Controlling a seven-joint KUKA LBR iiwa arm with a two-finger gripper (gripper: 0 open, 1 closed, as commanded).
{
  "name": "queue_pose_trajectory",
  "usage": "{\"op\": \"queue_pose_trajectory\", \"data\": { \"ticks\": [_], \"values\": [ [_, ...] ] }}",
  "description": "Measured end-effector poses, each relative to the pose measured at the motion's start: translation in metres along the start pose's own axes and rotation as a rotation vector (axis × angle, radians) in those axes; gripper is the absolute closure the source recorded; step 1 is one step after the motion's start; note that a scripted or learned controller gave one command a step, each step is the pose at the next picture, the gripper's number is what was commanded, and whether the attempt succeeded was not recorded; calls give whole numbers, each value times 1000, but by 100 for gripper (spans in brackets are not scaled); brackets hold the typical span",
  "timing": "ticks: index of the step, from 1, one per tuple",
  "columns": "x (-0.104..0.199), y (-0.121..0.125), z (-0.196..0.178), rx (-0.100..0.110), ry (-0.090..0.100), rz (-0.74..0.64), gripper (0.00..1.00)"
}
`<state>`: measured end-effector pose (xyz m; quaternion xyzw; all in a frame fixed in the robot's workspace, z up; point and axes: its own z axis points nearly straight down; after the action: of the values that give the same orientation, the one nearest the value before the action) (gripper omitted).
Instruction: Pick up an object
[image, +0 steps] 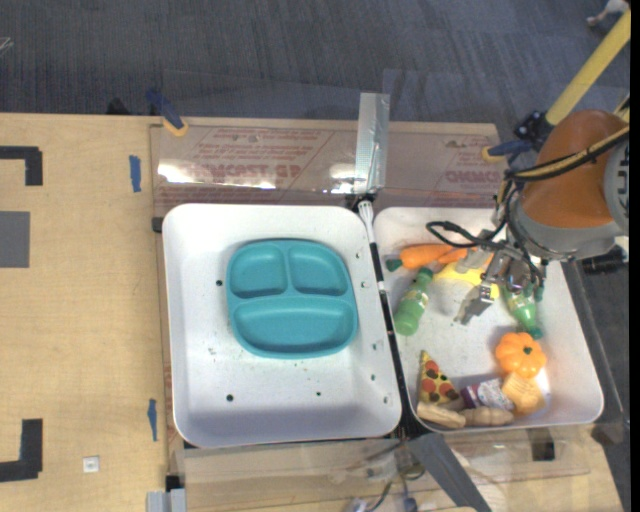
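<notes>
My gripper (497, 297) hangs over the upper middle of the right bin (585, 395), open, with nothing between its fingers. A yellow toy (458, 277) lies just left of it. A green toy (524, 309) lies right beside its right finger. An orange carrot (428, 256) and a green bottle (412, 305) rest nearer the bin's left wall. Toward the front sit an orange pumpkin (520, 353), a pizza slice (434, 378), a bread piece (441, 415) and a yellowish block (524, 391).
The left bin (190, 370) holds a teal divided plate (291, 297). A ridge between the two bins runs down at about (385, 330). The arm's orange band (575, 170) and cables stand over the right bin's back right corner.
</notes>
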<state>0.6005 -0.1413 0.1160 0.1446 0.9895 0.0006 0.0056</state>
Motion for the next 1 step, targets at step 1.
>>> {"op": "queue_pose_trajectory", "data": {
  "ticks": [1],
  "values": [
    [85, -51, 26, 3, -1, 9, 0]
  ]
}}
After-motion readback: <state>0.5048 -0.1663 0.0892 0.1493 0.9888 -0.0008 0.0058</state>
